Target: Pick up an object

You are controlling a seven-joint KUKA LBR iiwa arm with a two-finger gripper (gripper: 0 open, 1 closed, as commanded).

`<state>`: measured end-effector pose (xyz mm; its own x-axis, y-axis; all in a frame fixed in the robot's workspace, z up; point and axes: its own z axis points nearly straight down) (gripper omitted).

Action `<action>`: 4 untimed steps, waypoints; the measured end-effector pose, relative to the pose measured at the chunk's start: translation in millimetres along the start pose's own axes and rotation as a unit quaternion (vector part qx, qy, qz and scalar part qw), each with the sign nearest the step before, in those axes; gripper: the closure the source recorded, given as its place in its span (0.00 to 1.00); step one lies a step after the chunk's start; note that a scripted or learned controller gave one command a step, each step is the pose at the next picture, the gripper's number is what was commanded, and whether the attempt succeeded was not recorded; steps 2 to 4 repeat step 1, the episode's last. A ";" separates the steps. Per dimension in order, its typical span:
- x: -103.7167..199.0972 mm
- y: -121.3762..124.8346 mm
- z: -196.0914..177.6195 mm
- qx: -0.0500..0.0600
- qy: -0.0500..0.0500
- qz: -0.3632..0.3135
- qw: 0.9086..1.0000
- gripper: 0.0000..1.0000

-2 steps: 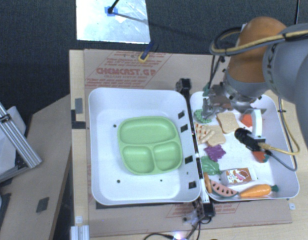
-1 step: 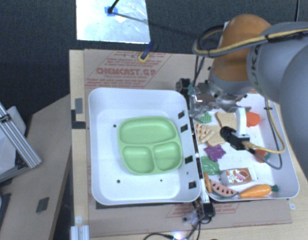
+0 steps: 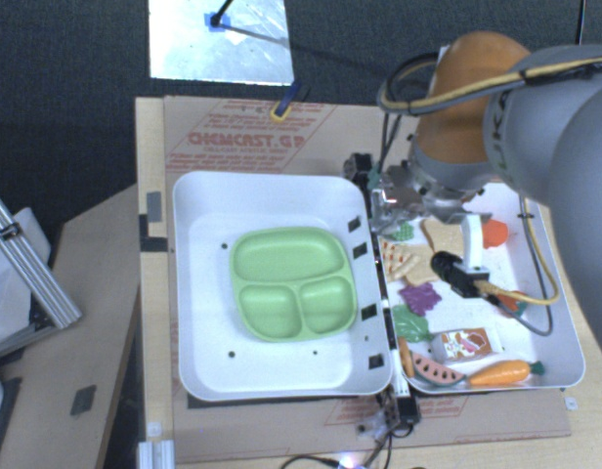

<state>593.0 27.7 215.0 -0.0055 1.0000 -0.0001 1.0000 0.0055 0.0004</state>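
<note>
Camera view looks down at a slant on a tan surface (image 3: 106, 262) carrying two shallow white bins with rounded, glossy plastic walls. The left bin (image 3: 198, 213) holds a pale green divided plate (image 3: 293, 283), smooth and matte, with three compartments; bare white floor rings the plate on every side. The right bin (image 3: 560, 345), touching the left bin along their shared rim, is crowded with small toy foods: an orange carrot (image 3: 496, 372) with a green tip lies at the near edge farthest from the plate, a watermelon slice (image 3: 433, 369) sits beside it nearer the plate, a small printed packet (image 3: 465, 343) lies just behind those, and a purple lumpy piece (image 3: 420, 296) sits close to the shared rim. A tan flat slice (image 3: 441, 237) and an orange-red piece (image 3: 494, 233) lie farther back.

The grey arm (image 3: 545, 130) bends down over the back of the right bin, its orange band (image 3: 472, 91) above the wrist. The end effector (image 3: 391, 203) appears to hang just above the shared rim, but its state cannot be told from this view.
</note>
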 end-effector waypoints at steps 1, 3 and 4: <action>8.6 4.8 -7.5 -0.001 0.000 -0.001 1.000 1.00; 8.6 4.8 -7.5 -0.001 0.000 -0.001 1.000 1.00; 8.6 4.8 -7.5 -0.001 0.000 -0.001 1.000 1.00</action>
